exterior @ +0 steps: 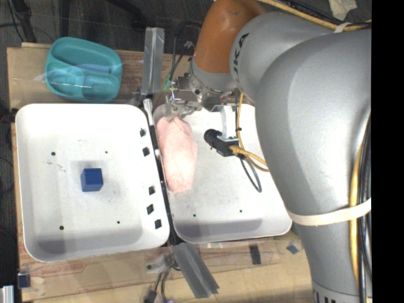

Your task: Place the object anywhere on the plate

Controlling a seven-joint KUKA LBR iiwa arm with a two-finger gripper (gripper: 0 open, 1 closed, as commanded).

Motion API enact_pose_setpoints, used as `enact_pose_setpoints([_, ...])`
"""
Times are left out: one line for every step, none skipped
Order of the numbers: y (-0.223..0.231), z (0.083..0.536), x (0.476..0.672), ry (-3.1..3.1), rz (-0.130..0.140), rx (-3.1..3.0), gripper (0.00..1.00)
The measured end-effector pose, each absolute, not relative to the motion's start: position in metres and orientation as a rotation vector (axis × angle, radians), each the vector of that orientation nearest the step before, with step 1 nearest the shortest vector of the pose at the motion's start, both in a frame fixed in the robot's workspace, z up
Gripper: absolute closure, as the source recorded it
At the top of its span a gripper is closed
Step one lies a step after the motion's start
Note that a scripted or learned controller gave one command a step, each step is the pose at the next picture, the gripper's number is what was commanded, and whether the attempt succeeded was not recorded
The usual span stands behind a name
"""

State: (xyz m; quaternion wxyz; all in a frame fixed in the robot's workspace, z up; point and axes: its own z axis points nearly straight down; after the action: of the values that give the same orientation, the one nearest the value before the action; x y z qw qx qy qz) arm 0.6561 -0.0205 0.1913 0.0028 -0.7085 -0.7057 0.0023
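Starting nearest the camera, the left bin (pixel 38 232) holds one thing: a small blue cube (pixel 92 178), close to the bin's middle and at about 9 o'clock in the view, sitting flat with bare white floor all round it. I take the cube for the object to be moved. It looks light, rigid and smooth-sided, unlikely to be damaged. Its flat opposite faces are the natural place to take hold, squarely across the middle, since a pinch on the corners could make it twist or pop out.

Beside it, the right bin (pixel 221 226) has a pale pink thing (pixel 175 153) lying lengthwise against its 9 o'clock wall. It is oval and blurry, and I cannot tell whether it is a plate seen tilted or something soft. If it is the plate, the cube would have to cross the wall between the bins to reach it. A black plug with a yellow cable (pixel 246 156) hangs over this bin toward 12 o'clock.

Farther back, the gripper (pixel 174 103) sits at the pink thing's 12 o'clock end, touching or just above it. Whether it is wide, narrow or holding anything cannot be told.

Farthest, at 11 o'clock beyond the bins, stands a teal tub (pixel 83 68), its contents unclear
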Motion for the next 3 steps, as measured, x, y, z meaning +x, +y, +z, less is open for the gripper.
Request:
enact_pose_setpoints([0.058,0.250,0.653,-2.314,0.001,-2.124,1.00])
enact_pose_setpoints([0.006,0.258,0.655,-2.510,0.001,-1.890,1.00])
enact_pose_setpoints([0.072,0.268,0.568,-2.642,0.003,-1.699,1.00])
